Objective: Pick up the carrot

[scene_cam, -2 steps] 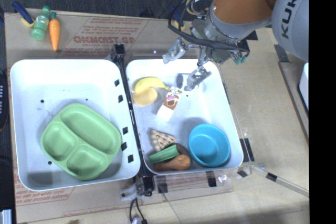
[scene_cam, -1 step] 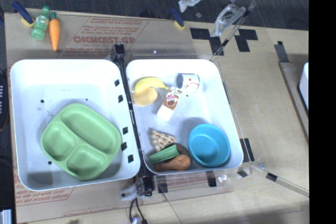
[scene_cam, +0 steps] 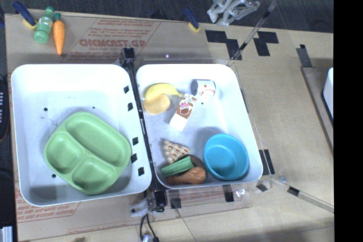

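The carrot (scene_cam: 58, 35), orange with a green top, lies on the cardboard bench behind the left bin (scene_cam: 22, 122), outside both bins, at the far left. It touches a small green bottle (scene_cam: 43, 28) on its left. My gripper (scene_cam: 229, 11) hangs high over the back edge of the bench, behind the right bin (scene_cam: 249, 122) and far to the right of the carrot. Its silver fingers stand open with nothing between them.
A green divided plate (scene_cam: 88, 151) lies in the left bin. The right bin holds a yellow fruit (scene_cam: 158, 98), a small carton (scene_cam: 184, 110), a can (scene_cam: 204, 88), a blue bowl (scene_cam: 226, 157), a wedge of food (scene_cam: 174, 150) and a green and brown piece (scene_cam: 184, 172). Blue clips (scene_cam: 24, 13) hold the cardboard's back edge.
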Controlling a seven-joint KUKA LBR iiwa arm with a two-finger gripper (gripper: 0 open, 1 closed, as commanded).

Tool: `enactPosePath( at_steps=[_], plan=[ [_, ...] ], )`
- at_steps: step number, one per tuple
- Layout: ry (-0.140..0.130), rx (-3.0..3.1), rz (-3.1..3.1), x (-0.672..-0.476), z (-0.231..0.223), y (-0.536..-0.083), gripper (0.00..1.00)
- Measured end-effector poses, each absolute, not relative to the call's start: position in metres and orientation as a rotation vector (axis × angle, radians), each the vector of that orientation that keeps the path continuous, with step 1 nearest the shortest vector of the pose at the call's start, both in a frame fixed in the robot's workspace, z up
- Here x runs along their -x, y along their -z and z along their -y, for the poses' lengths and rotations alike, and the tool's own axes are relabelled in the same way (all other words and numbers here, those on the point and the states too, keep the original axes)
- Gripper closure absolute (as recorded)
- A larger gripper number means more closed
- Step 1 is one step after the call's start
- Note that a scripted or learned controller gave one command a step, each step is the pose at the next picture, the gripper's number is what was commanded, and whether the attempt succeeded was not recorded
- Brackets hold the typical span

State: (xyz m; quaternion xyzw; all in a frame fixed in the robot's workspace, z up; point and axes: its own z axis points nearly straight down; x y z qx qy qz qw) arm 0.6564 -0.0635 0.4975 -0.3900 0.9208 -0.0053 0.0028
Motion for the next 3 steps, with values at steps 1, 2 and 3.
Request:
enactPosePath(
  at_steps=[1, 2, 3],
  plan=[
    [-0.007, 1.252, -2.891, -0.619, 0.044, -0.286, 1.00],
    [0.003, 1.246, -2.883, -0.621, 0.045, -0.292, 0.00],
    [0.022, 1.421, -2.789, -0.616, 0.074, -0.434, 0.00]
  ],
)
